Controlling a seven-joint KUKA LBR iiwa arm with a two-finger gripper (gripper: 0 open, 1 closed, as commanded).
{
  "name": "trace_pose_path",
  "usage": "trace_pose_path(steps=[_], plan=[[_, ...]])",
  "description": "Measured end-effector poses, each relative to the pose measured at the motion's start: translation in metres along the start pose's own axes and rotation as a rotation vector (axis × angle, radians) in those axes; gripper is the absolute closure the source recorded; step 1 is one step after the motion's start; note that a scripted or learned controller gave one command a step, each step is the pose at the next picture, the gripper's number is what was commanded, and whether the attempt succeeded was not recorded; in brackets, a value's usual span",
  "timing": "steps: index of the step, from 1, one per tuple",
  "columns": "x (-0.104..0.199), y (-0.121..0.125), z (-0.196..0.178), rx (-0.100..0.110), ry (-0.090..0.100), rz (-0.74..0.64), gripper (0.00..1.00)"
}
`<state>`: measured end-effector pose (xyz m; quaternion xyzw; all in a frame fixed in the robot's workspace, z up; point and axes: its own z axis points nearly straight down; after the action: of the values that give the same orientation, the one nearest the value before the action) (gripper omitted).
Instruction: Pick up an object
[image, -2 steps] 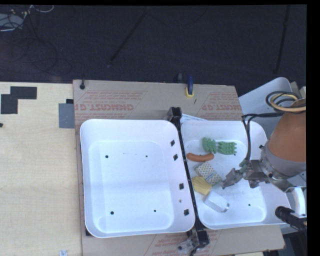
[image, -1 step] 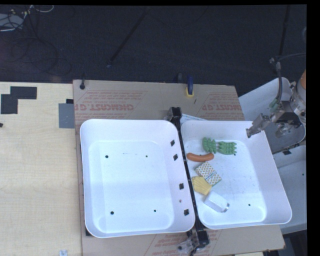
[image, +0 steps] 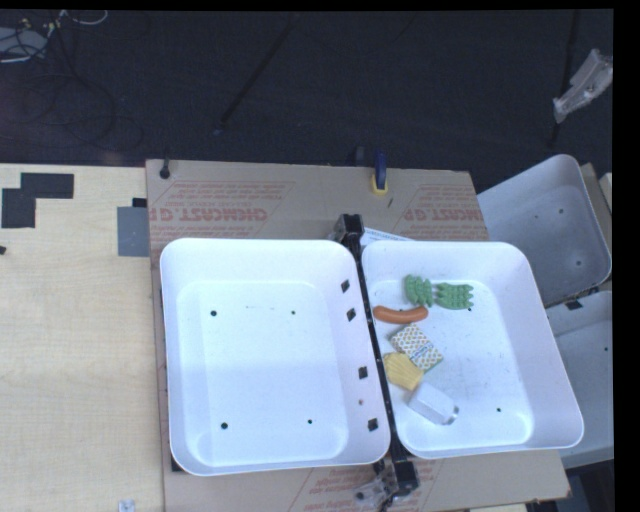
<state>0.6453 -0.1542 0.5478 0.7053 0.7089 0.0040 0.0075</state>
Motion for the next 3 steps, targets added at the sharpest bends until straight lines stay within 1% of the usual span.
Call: trace_pose_path(steps=[1,3], plan=[[0.091,-0.058,0.008,0.021,0.008,-0.003,0.0],[0.218,-0.152,0.007,0.022,0.005,0.0,0.0]])
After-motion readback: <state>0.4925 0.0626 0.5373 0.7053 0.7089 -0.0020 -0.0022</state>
